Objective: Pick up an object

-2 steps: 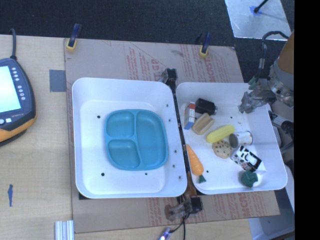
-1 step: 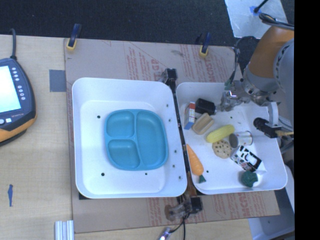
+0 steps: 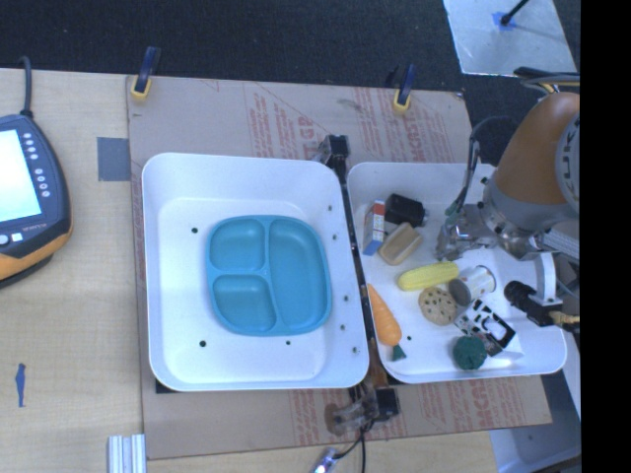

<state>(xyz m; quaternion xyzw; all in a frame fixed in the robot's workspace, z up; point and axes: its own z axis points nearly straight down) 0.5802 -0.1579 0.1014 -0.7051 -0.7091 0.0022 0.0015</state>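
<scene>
Approach step: gripper (image 3: 459,233) poised above corn cob (image 3: 428,276), grip state unclear; next, descend and close.

One fixed overhead camera looks slantwise down on both bins (image 3: 158,264).

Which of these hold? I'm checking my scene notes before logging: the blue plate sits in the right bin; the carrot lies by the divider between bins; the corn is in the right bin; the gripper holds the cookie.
1. Blue plate in right bin: false, it lies in the left bin.
2. Carrot by the divider: true.
3. Corn in the right bin: true.
4. Gripper holds the cookie: false, the cookie lies on the bin floor.
</scene>
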